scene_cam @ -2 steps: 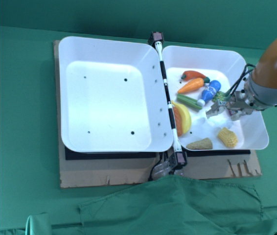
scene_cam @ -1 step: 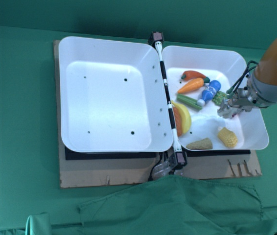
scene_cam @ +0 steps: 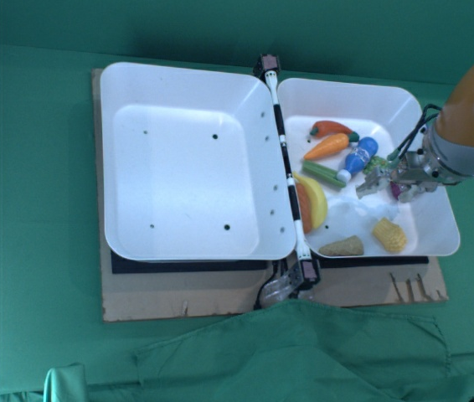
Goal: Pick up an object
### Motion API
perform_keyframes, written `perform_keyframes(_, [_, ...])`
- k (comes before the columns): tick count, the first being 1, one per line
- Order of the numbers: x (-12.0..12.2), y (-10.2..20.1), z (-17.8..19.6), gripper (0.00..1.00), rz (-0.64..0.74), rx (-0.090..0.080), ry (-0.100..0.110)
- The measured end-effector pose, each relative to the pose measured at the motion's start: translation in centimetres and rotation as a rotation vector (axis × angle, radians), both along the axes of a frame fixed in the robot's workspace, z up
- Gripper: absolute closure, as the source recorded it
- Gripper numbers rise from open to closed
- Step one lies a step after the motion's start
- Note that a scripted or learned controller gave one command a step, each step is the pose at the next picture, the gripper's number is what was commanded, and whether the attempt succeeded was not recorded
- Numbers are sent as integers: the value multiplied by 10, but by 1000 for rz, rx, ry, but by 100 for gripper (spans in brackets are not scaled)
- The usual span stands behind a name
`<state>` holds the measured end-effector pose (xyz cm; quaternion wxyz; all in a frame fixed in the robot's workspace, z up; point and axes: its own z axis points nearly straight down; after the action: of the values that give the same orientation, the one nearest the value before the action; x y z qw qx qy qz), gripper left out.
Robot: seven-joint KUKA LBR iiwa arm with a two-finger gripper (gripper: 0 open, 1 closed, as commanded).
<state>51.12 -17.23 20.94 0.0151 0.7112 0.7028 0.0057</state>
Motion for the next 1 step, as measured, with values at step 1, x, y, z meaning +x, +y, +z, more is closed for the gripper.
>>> perform_keyframes(1, [-10, 71, -25, 0, 9, 4, 12])
